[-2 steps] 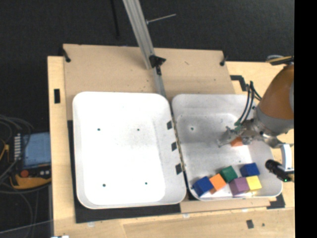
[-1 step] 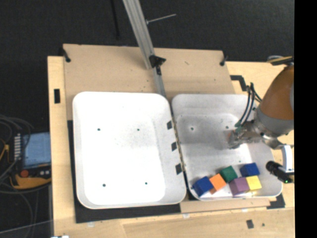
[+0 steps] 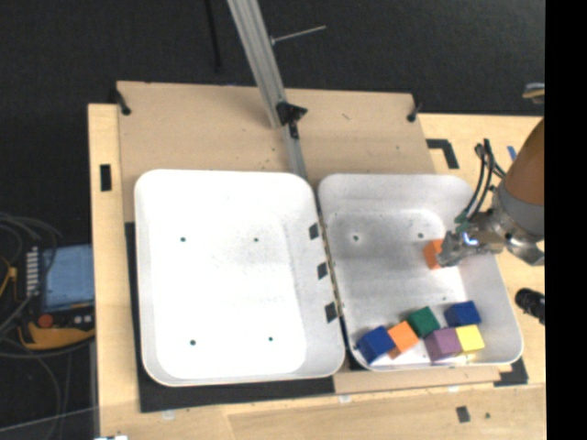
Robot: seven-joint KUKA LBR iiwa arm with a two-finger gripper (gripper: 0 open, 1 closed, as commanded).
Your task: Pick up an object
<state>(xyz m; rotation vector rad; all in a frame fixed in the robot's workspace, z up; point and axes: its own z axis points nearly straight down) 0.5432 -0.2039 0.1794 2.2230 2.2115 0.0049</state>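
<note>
An orange block [image 3: 430, 254] lies in the right bin [image 3: 381, 273], near its right wall. My gripper [image 3: 451, 248] is right against this block on its right side, low over the bin floor. The grey wrist and orange band of the arm come in from the right edge. Along the bin's front edge sit several blocks: blue [image 3: 375, 342], orange [image 3: 403, 335], green [image 3: 423, 321], purple [image 3: 444, 343], yellow [image 3: 470, 338] and a second blue [image 3: 462, 314].
The left bin [image 3: 229, 273] sits beside the right one, joined by small clips at the seam. A slanted metal pole [image 3: 261, 53] rises from the back of the bench. Cables and a blue box [image 3: 69, 278] lie off the bench at left.
</note>
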